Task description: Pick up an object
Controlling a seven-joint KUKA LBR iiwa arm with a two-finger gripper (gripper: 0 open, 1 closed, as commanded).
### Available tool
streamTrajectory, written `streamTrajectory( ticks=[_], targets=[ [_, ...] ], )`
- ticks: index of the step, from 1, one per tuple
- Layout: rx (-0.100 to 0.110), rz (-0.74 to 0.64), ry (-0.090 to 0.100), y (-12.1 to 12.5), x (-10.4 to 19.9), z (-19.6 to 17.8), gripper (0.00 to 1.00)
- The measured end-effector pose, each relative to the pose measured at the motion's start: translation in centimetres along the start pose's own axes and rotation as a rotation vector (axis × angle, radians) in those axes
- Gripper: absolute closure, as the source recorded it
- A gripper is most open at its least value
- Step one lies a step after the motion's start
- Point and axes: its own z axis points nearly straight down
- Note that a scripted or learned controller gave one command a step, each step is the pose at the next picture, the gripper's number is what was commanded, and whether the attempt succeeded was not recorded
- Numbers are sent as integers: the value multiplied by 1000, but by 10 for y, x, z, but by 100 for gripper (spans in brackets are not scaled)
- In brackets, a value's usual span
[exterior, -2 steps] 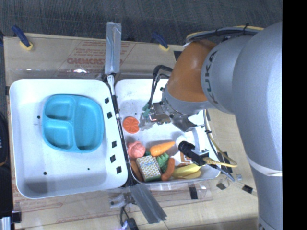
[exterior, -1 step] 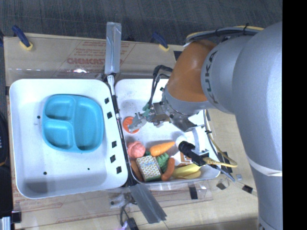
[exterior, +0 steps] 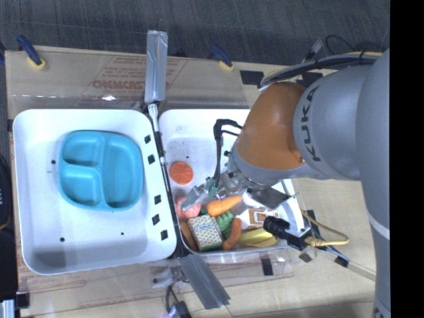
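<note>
From my station, the thing looming closest to the lens is the grey arm [exterior: 351,124] with its orange band [exterior: 271,134], coming in from the right and covering much of the right bin [exterior: 192,121]. Below the band the gripper [exterior: 215,192] reaches down into the clutter at the near end of that bin. I cannot tell how the jaws stand (the wrist hides most of them), and I see nothing clearly held between them.

The likeliest target, as I judge it, is the orange carrot [exterior: 224,207], lying just below the gripper, practically touching it, with its long axis running left to right and tilted slightly upward toward the right. Around it sit a pink toy [exterior: 188,210] to the left, a patterned box [exterior: 205,232] below, a reddish sausage [exterior: 232,233] and a yellow banana [exterior: 257,238] at the lower right. An orange round slice [exterior: 181,173] lies apart, further up the bin.

The left bin [exterior: 40,197] holds 1 blue divided plate [exterior: 101,169].

Readable writing: "KUKA" on the arm's grey casing, and red print on the cardboard [exterior: 99,71] behind the bins, which looks like "CHEMCAST" though I would not swear to it
</note>
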Motion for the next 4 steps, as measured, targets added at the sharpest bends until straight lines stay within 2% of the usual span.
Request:
streamTrajectory(
  ticks=[1,2,3,4],
  targets=[
    [-4,45,-2,3,-63,85,0],
    [-5,-142,-4,85,-122,28,0],
    [-1,-165,-1,-40,-154,74,0],
    [-11,-23,-7,10,-116,94,0]
  ],
)
